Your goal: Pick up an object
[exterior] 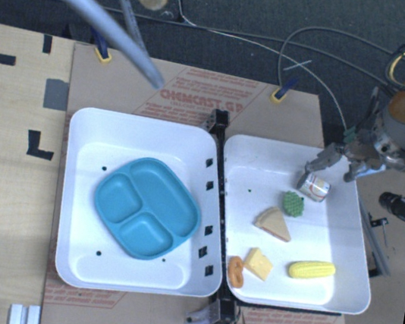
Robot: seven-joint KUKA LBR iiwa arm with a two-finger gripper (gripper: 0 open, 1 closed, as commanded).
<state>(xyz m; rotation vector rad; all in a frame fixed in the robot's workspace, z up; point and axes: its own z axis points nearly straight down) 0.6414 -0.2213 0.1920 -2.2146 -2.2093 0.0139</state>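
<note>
My gripper [337,169] hangs over the far right part of the right bin [350,244], fingers spread apart with nothing between them. A small silver can [315,188] lies just below its left finger [319,163], close to the tip. In the same bin are a green broccoli piece [293,204], a tan wedge [274,224], a yellow cheese cube [258,264], an orange piece [236,271] and a yellow corn cob [311,270].
The left bin [87,138] holds a blue divided plate [146,207]. A black divider [215,190] runs between the two bins. Cables loop behind the bins at the top, and a grey pole [83,3] slants across the upper left.
</note>
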